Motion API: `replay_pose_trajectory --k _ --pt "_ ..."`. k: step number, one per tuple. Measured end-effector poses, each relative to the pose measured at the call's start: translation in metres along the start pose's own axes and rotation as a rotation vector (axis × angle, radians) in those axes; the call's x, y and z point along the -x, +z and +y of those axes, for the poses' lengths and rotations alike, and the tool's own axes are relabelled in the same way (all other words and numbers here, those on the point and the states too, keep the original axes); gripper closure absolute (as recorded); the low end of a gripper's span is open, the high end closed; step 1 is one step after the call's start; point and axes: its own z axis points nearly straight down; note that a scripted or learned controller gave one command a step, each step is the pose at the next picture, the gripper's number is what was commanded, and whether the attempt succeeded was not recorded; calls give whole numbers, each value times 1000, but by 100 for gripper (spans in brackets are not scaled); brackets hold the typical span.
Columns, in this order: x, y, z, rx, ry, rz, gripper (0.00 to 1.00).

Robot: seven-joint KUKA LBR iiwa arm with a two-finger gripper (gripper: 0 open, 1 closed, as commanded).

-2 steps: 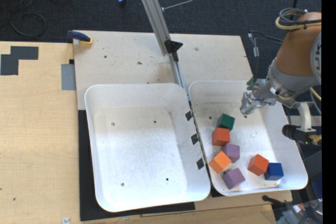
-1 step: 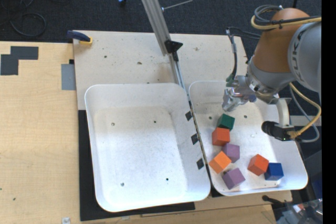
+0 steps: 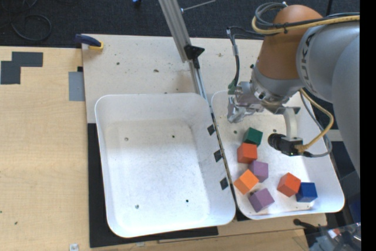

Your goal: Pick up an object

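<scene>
A grey arm (image 3: 329, 67) with an orange band reaches in from the right over two shallow white bins set side by side. The left bin (image 3: 106, 126) is the larger in view. The right bin (image 3: 329, 200) holds seven small cubes clustered near its middle and front.

The gripper (image 3: 236, 111) hangs over the back left of the right bin, just beside the green cube (image 3: 253, 136) but apart from it. Whether it is open or closed cannot be told, and nothing is seen in its grasp.

In front of the green cube lie a red cube (image 3: 247, 153), a purple one (image 3: 259, 170) and an orange one (image 3: 246, 181), touching or nearly so. They look light, rigid and flat-sided, likely easy to pinch across two opposite faces. The green cube, nearest and freest, seems the best pick.
</scene>
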Motion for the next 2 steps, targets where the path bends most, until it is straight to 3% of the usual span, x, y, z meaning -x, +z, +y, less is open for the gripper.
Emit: replay_pose_trajectory --k 1,2 --pt "-48 2 10 -1 1 -1 100" --pt "-95 -21 20 1 0 0 100"
